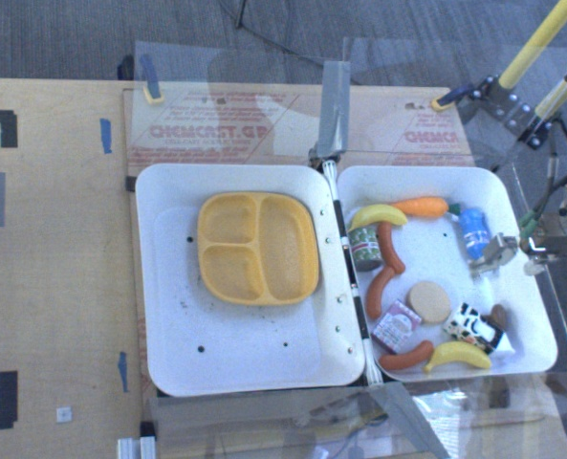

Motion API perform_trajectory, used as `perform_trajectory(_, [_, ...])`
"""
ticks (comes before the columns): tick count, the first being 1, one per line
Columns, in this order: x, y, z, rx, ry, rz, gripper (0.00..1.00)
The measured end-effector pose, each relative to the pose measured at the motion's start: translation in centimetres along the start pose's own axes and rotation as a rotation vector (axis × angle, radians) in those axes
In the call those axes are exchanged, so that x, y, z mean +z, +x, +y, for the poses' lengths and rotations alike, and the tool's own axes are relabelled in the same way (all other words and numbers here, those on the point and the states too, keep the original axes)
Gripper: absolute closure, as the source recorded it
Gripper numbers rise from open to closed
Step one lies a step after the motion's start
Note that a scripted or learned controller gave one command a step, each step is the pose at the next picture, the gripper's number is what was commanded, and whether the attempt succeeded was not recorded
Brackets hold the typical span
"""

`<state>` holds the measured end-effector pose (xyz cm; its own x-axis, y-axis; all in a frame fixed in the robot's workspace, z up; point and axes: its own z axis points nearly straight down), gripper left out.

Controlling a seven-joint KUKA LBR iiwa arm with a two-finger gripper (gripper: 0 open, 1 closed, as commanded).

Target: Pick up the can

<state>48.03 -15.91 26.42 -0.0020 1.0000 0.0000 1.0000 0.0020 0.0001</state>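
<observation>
The can (364, 248) is small and dark green with a pale label. It sits at the left wall of the right bin (512, 194), just under a yellow banana (378, 216) and touching a red sausage (391, 247). My gripper (494, 253) is a grey metal piece low over the right side of that bin, just below a blue bottle (472, 231). It is well to the right of the can, with nothing visibly between its fingers.
The right bin also holds an orange carrot (420, 207), a round cookie (429, 301), a pink packet (396, 328), two more sausages, a second banana (458, 354) and a black-and-white item (476, 327). A yellow divided plate (258, 248) lies in the left bin (168, 352).
</observation>
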Motion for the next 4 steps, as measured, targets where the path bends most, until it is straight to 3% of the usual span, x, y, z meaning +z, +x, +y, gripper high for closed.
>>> perform_trajectory(1, [13.3,1.7,1.7,0.016,0.000,0.001,0.00])
perform_trajectory(2, [17.3,1.8,0.4,0.246,-0.013,0.003,0.00])
perform_trajectory(3, [17.2,-3.2,6.5,0.281,-0.017,0.000,0.00])
perform_trajectory(4, [16.5,-3.4,6.2,0.280,-0.009,-0.004,1.00])
